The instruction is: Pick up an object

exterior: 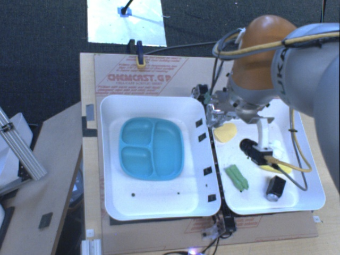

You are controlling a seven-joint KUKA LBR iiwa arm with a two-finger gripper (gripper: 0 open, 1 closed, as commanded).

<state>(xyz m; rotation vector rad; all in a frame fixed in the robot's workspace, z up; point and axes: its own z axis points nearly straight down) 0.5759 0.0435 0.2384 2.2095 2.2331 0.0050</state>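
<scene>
We count 2 white bins side by side on the table [87,89]. The left bin [110,142] holds 1 thing: a blue plate [151,147] w/ 3 compartments, lying flat near the bin's middle. Along that bin's wall next to the other bin we count 4 small dark tags [202,137].

The right bin [311,193] holds 3 loose things: 1 yellow disc [226,134] near the far inner corner, 1 green piece [237,177] nearer the front, and 1 black cylinder [275,188] w/ a silvery end, to the right of the green piece and apart from it.

The arm [297,62] reaches in from the right. Its tool [214,115] sits approx. over the divide between the bins, just above the yellow disc's far edge. We can't tell whether the tool is spread or pressed together, and we see nothing held in it.

Beyond the bins, 1 blue-and-yellow clamp [139,54] stands at the table's far edge.
</scene>
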